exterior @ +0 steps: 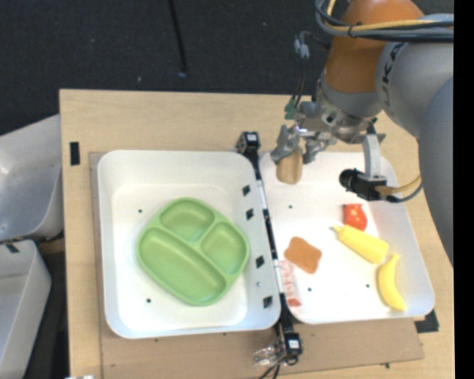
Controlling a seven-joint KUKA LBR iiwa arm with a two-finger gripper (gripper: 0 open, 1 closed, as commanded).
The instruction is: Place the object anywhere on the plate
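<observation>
Camera view puts the gripper [294,150] at the far end of the right bin [395,302], and we take the green plate [191,249] in the left bin [110,212] as our landmark: the gripper sits up and to the right of the plate, across the divider [262,219] between the bins. Its two fingers are pinching a tan, rounded block [289,169], which hangs just below them with its upper part between the tips. We judge this to be the object for the task, gripped there because it must be carried over the divider to the plate, which is well apart from it.

Further right of the plate lie the other pieces: an orange-brown slab [302,254] nearest the plate, a red piece [355,216] beyond it, then a yellow oblong [363,245] and a banana [390,283] farthest off. They lie loose on the bin floor, out of the arm's path.

The fingertips themselves are small and partly masked by the wrist hardware, so we cannot say how deep the grip goes. Whether the block is lifted or touching the floor is hard to make out, and the arm's upper part is cut off at the frame edge
</observation>
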